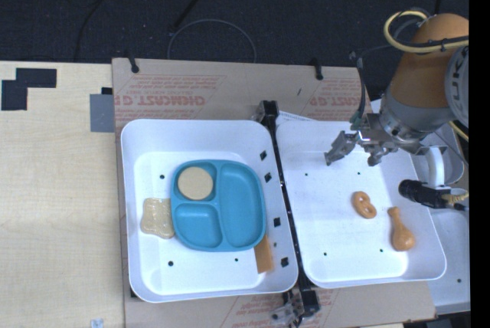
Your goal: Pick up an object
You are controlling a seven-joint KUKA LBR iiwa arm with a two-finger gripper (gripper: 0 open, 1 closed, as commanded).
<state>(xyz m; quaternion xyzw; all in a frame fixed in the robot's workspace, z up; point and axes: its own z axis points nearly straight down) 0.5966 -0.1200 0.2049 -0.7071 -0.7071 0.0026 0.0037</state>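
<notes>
Camera view has the gripper (354,150) spread open with nothing between its 2 fingers, poised over the right bin (329,242). Nearby on that bin's floor lie a pretzel (364,205) and a tan drumstick (400,229). Left bin (142,273) holds a blue tray (230,208).

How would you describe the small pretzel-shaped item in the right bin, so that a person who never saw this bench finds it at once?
Start at the right shallow white bin. Below the two-finger gripper, two tan things lie near that bin's right side. The small orange-brown pretzel-shaped piece is the left one, looped with holes, while its neighbour, the tan drumstick-shaped piece, is longer and solid.
</notes>
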